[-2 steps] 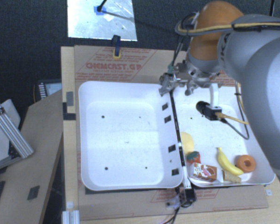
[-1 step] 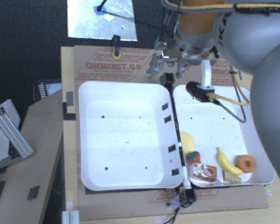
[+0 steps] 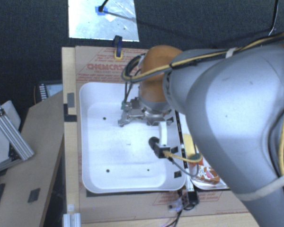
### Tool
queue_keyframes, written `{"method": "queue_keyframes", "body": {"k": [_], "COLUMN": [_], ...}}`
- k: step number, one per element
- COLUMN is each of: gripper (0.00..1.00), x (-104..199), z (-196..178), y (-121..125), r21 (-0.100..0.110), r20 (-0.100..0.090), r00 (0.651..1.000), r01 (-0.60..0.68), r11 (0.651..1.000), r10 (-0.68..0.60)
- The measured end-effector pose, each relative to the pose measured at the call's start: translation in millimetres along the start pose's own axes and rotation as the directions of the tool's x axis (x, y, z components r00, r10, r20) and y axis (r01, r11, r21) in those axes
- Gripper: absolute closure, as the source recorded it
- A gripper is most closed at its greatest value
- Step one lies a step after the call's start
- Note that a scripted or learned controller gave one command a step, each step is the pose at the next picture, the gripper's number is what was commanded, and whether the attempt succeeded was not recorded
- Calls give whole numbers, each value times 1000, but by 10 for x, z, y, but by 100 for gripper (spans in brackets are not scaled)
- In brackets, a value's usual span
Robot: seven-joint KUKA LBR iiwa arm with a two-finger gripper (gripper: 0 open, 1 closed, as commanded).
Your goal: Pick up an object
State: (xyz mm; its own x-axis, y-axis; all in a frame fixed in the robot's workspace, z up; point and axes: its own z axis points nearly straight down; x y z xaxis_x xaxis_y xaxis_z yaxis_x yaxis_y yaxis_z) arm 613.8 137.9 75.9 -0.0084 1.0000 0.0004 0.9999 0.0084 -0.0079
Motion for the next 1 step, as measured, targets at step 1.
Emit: {"method": "queue_keyframes", "body": {"k": [1], "gripper": [100], "x": [-27], "z": [-192], "y": [42], "r21": [-10], "r20": [0], "r00": [1000], "r01": [-5], "r11": [1000], "r10": [5]}}
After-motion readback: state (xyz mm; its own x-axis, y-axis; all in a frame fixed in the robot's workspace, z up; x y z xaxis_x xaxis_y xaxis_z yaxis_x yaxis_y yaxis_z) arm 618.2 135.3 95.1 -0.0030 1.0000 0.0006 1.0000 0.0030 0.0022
